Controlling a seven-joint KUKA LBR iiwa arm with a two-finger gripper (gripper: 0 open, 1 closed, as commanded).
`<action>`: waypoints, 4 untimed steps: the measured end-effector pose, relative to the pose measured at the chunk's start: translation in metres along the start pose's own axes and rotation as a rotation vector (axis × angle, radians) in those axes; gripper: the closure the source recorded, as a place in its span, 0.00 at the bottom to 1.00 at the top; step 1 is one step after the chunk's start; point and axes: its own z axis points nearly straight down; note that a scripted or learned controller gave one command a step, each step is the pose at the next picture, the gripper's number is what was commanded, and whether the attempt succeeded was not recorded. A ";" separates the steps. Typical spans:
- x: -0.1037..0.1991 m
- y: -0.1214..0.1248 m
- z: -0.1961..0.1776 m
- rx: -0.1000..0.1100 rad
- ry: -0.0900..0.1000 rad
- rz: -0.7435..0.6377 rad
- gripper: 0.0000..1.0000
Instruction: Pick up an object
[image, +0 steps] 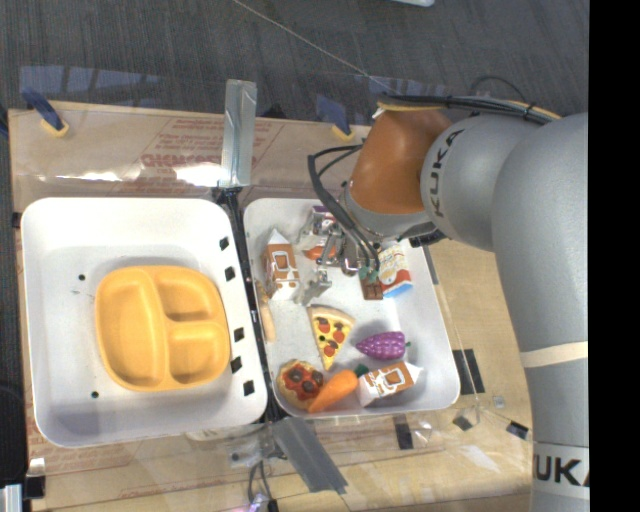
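Arm (500, 180), grey with orange band, reaches from right over right bin (440, 345). Gripper (335, 255) hangs low in that bin's upper part; jaw state cannot be told amid clutter. Left bin (50, 300) carries yellow divided tray (160, 325). Right bin contents: carton (281, 265) just left of gripper, small box (392, 272) to its right; below, pizza slice (331, 333), purple grapes (383, 346), carrot (335, 392), second carton (388, 381). Bench beneath brown cardboard (120, 140), taped; dark floor beyond.

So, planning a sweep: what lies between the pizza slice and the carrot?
In the camera view, between the pizza slice and the carrot, bare white bin floor.
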 end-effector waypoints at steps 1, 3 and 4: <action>0.052 -0.073 0.000 0.001 0.000 0.126 0.00; 0.015 -0.090 -0.001 0.000 0.002 0.487 0.00; -0.013 -0.026 0.003 0.008 0.019 0.684 0.00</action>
